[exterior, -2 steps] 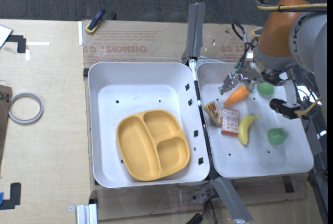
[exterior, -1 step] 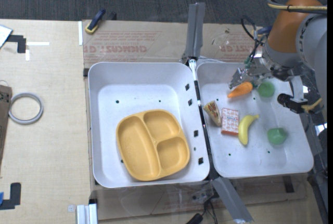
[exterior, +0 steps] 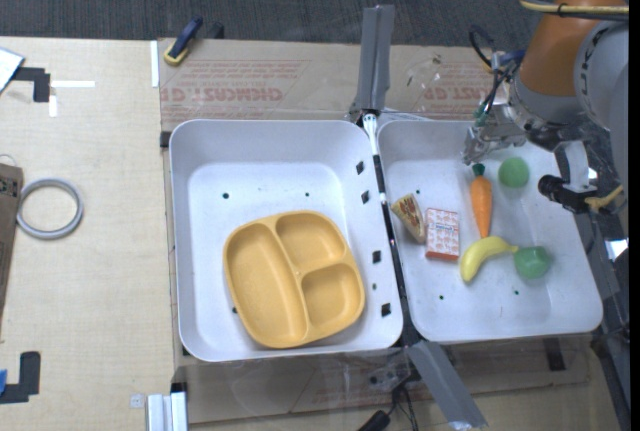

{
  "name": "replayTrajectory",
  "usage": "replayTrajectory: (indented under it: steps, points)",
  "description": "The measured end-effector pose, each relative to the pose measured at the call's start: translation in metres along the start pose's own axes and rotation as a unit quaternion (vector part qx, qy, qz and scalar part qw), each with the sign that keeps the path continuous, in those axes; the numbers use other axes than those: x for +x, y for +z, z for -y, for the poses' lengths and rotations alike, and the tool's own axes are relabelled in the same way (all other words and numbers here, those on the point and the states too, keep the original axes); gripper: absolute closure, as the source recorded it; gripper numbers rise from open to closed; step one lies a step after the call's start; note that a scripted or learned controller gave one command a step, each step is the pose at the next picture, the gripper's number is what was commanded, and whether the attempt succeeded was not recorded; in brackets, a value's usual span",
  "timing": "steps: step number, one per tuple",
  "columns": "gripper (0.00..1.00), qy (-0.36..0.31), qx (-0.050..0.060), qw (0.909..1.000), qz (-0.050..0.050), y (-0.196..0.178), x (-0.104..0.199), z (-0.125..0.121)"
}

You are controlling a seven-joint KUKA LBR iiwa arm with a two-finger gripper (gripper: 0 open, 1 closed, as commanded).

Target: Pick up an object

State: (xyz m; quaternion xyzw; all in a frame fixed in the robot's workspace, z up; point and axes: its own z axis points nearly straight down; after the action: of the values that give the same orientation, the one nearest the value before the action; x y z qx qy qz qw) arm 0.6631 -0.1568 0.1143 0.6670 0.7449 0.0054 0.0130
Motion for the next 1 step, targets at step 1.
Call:
replayTrajectory:
  steps: [1]
  points:
    - [1.0, -0.059, 0.012, 0.9982, -0.006, -0.138, 0.0232, -0.0027]
